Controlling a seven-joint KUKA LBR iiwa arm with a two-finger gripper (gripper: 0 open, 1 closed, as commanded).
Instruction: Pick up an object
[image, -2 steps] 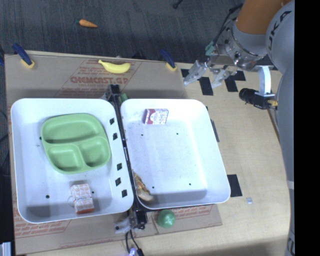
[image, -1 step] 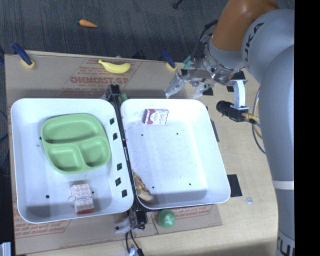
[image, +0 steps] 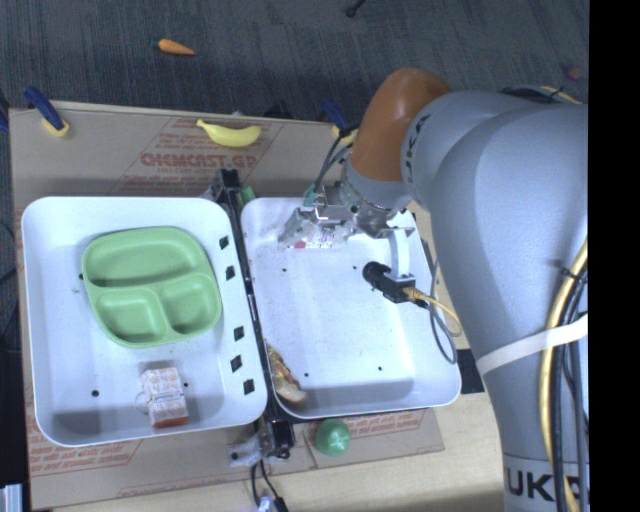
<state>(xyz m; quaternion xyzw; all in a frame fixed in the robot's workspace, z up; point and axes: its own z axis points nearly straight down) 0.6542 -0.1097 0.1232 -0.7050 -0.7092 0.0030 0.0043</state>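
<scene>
The grey arm (image: 480, 200) is reaching in from the right, its orange band (image: 395, 120) sitting over the far edge of the right bin (image: 340, 330). The hand (image: 325, 220) is hanging low in that bin's far left corner, just above a small pinkish object (image: 298, 240); whether it is spread or pressed together cannot be told. A brownish object (image: 283, 378) is lying in the near left corner of the same bin. In the left bin (image: 50, 300), a green divided plate (image: 150, 285) is resting toward the far side, and a wrapped snack (image: 163, 395) is lying near the front. On the bench (image: 130, 155), a yellow banana (image: 230, 131) is lying beyond the bins and a green ball (image: 332, 436) is sitting in front of them.
</scene>
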